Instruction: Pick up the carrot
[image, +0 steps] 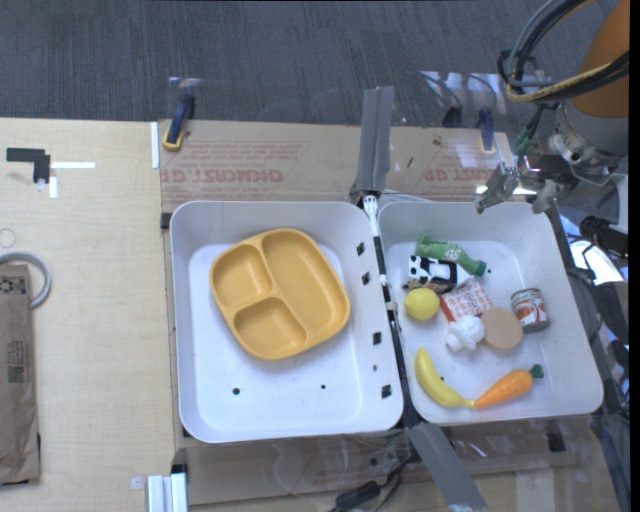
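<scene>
The orange carrot (505, 388) with a green top lies flat near the front of the right bin (566, 262), tip pointing left toward a banana (438, 380). My gripper (520, 192) hangs over the far right corner of that bin, well behind the carrot. Its two fingers stand apart, open, with nothing between them.
Packed in the right bin around the carrot are a lemon (422, 303), a small can (529, 309), a tan round piece (502, 329), a white lump (463, 334), a red packet (466, 298), a cow-patterned toy (432, 270) and a green item (452, 254). A yellow divided plate (279, 292) sits in the left bin (285, 408).
</scene>
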